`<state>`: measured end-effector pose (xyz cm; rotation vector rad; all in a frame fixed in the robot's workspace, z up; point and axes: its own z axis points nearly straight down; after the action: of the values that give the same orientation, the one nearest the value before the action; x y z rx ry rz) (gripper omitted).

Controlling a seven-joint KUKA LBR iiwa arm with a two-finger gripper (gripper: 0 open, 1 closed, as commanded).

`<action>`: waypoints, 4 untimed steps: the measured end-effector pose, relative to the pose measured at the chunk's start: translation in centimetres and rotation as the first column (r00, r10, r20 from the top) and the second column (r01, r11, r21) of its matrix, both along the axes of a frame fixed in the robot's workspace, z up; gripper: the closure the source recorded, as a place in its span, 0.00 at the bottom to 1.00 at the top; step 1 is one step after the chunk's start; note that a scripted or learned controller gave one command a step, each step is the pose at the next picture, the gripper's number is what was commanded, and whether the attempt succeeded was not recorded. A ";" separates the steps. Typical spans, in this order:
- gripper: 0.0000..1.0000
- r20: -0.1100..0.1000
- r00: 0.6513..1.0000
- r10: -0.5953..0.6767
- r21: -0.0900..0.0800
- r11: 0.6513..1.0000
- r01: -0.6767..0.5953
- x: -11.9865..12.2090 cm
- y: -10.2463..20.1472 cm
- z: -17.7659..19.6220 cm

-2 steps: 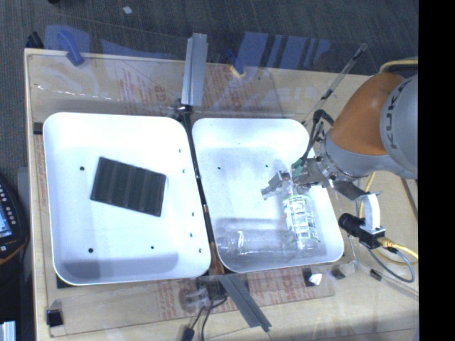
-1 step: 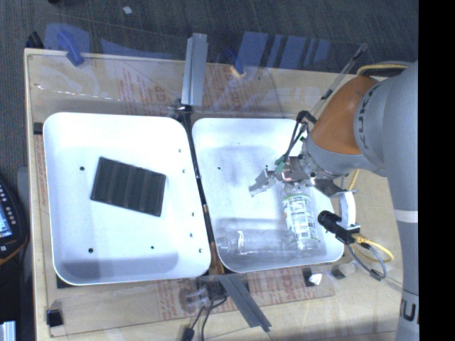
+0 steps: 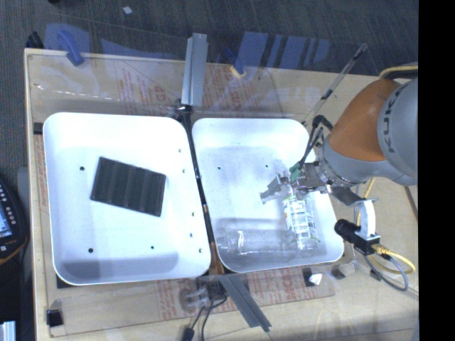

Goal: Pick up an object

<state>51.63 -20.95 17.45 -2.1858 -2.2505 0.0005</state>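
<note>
1. The arm (image 3: 370, 130) reaches in from the right, and its gripper (image 3: 288, 187) sits low over the right bin (image 3: 242, 137), in that bin's right half.
2. Whether the fingers are apart or together cannot be told; the metal parts blur against the clear plastic beneath them.
3. A clear plastic bottle (image 3: 301, 219) lies just below the gripper, running toward the bin's near right corner. Touching or merely close: I cannot tell.
4. A second clear plastic item (image 3: 256, 240) lies along the bin's near wall, to the lower left of the gripper, meeting the bottle at its right end.
5. Both clear items crowd the near and right rims, leaving little room there.
6. Left of and above the gripper, the right bin's floor is bare white.
7. A dark ribbed rectangular pad (image 3: 129, 185) lies tilted in the left bin (image 3: 64, 141), well apart from the gripper, with bare floor on all its sides.
8. The two bins touch along the middle of the surface (image 3: 106, 77).
</note>
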 end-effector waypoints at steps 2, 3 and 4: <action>0.00 -0.002 0.998 -0.065 -0.001 0.998 0.065 -1.7 0.0 -0.4; 0.00 -0.002 0.998 -0.066 -0.001 0.998 0.066 -1.7 0.0 -0.4; 0.00 -0.002 0.998 -0.066 -0.001 0.998 0.066 -1.8 0.0 -0.4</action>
<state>49.88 -20.93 17.01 -2.2581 -2.1773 0.0031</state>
